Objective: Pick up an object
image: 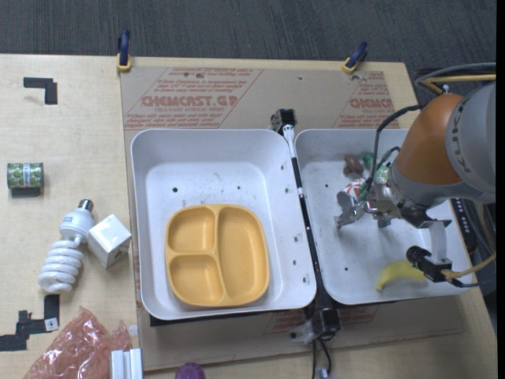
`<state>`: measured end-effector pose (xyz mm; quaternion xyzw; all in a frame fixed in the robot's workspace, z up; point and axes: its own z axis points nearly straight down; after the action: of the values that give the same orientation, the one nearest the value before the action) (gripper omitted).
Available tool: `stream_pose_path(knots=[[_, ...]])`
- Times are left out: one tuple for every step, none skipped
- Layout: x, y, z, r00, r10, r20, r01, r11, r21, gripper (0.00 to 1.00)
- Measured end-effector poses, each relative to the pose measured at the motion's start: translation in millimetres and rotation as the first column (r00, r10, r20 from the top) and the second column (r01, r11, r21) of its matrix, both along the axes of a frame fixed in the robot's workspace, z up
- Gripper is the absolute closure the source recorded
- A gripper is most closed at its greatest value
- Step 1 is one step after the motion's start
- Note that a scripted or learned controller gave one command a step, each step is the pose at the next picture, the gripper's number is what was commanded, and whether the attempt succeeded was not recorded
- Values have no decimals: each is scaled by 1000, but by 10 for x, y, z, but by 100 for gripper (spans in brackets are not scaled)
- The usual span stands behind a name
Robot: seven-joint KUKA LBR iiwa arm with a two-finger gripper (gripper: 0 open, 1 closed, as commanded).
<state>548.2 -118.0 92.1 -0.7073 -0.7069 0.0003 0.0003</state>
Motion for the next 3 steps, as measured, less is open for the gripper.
stream_pose_path(knots=[[10,-6,100,1000,-1,3,1,1000,-1,100],[10,-6,100,1000,-1,2,1,1000,-1,0],[-511,109,0,1000,-1,0,1,1000,0,0]])
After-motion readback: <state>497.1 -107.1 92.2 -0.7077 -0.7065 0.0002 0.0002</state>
